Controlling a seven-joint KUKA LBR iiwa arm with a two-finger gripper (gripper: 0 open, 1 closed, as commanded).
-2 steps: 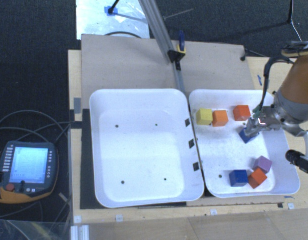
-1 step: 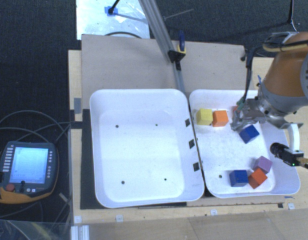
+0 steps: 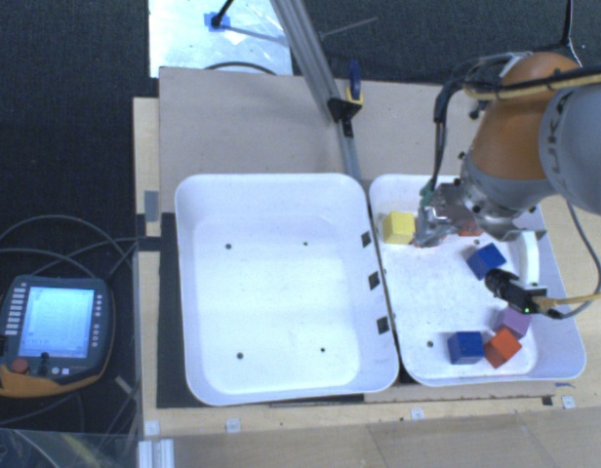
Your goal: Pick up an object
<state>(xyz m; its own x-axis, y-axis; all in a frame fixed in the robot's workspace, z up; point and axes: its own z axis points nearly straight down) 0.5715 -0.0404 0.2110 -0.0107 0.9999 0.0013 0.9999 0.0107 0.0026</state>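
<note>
My gripper (image 3: 432,230) hangs low in the right bin (image 3: 418,359), near its back left corner. A yellow cube (image 3: 398,227) lies just to its left, touching or nearly touching the fingers. A small red piece (image 3: 469,230) peeks out from under the wrist on the right. Further right lies a blue block (image 3: 486,259). Near the bin's front are a purple block (image 3: 516,321), an orange block (image 3: 503,346) and another blue cube (image 3: 465,346). The wrist hides how the fingers stand.
The left bin (image 3: 213,359) sits beside the right one, the two rims meeting at the middle. A slanted metal pole (image 3: 315,57) with a clamp stands behind the bins. A teach pendant (image 3: 52,334) lies off the bench at the left.
</note>
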